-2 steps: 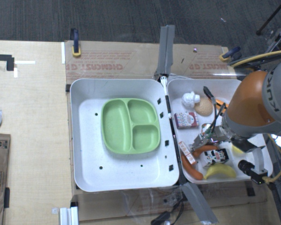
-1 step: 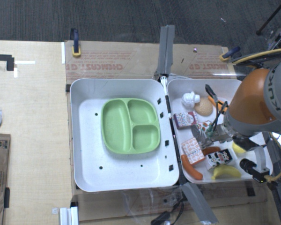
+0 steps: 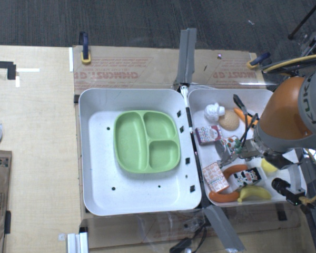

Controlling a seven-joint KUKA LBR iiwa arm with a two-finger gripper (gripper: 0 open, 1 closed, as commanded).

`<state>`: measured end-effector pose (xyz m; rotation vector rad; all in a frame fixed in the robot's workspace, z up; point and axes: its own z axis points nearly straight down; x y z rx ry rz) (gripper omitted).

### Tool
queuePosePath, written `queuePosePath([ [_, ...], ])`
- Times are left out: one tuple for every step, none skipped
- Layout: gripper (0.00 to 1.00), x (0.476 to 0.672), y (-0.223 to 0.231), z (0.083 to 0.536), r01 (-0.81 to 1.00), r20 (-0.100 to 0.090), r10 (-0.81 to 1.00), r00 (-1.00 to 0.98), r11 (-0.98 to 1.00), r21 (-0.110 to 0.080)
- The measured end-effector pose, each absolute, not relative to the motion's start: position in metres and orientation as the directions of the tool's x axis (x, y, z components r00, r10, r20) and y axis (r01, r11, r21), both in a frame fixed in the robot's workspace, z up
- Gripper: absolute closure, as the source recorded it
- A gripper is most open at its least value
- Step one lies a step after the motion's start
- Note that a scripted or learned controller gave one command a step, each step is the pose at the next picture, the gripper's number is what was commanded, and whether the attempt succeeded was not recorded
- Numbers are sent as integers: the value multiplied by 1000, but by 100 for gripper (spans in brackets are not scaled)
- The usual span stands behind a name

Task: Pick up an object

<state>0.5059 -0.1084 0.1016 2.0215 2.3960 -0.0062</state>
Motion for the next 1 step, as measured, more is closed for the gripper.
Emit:
queuePosePath([
  [0, 538, -101, 91, 966, -1, 966, -258, 258, -1],
])
